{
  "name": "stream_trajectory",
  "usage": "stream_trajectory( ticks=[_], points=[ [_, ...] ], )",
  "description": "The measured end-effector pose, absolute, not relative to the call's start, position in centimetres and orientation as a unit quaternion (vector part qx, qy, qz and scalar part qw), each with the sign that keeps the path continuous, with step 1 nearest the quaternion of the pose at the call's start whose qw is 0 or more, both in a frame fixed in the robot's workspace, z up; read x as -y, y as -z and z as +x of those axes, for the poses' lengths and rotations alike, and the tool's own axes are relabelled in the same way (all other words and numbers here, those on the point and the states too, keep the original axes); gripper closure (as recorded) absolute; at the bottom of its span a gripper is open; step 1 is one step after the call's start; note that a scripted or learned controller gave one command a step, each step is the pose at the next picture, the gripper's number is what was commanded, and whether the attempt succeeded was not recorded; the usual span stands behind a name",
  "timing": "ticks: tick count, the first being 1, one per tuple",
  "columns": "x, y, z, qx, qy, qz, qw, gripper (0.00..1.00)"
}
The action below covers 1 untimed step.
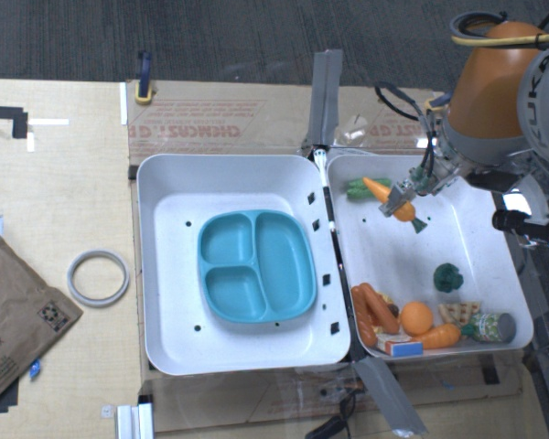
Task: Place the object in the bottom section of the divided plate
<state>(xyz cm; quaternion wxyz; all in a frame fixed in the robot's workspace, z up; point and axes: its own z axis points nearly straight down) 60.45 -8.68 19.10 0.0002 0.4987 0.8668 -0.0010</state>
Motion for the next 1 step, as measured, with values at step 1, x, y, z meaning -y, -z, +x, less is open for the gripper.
stream_trajectory(
  ticks=[1],
  points=[
    [-1.82, -21.56, 57.09, -0.893, 0.0004, 0.45, 0.0, 1.0]
  ],
)
